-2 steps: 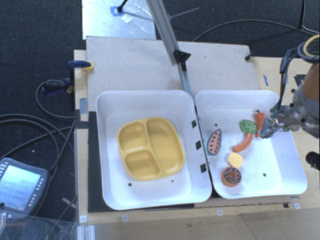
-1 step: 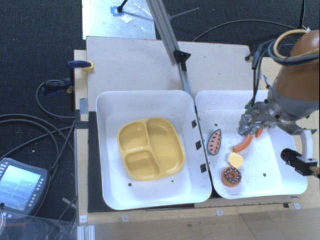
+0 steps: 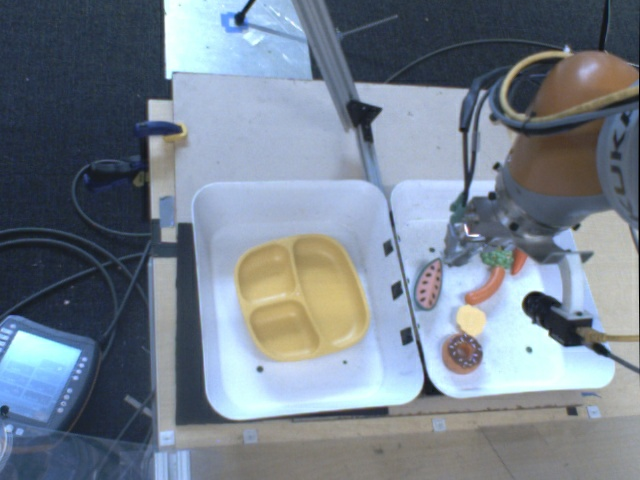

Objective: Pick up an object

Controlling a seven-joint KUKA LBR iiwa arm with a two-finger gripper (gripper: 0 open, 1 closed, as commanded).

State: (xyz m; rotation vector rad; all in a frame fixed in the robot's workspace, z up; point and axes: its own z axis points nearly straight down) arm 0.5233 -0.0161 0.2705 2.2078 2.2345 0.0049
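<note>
The right bin (image 3: 598,370) holds several toy foods. A watermelon slice (image 3: 428,283) lies by the bin's left wall. An orange sausage (image 3: 485,285) lies to its right, with a yellow piece (image 3: 471,319) and a chocolate donut (image 3: 462,352) nearer the front. A green and red vegetable (image 3: 499,259) lies partly under the arm. My gripper (image 3: 463,242) hangs low over the bin's middle, just above and left of the sausage and close to the vegetable. The wrist hides whatever is between its tips.
The left bin (image 3: 207,298) holds a yellow divided plate (image 3: 300,296). A black part (image 3: 551,314) juts from the wrist over the right bin's right side. A slanted metal pole (image 3: 326,53) crosses the back of the bench. Cables and a pendant (image 3: 36,368) lie at the left.
</note>
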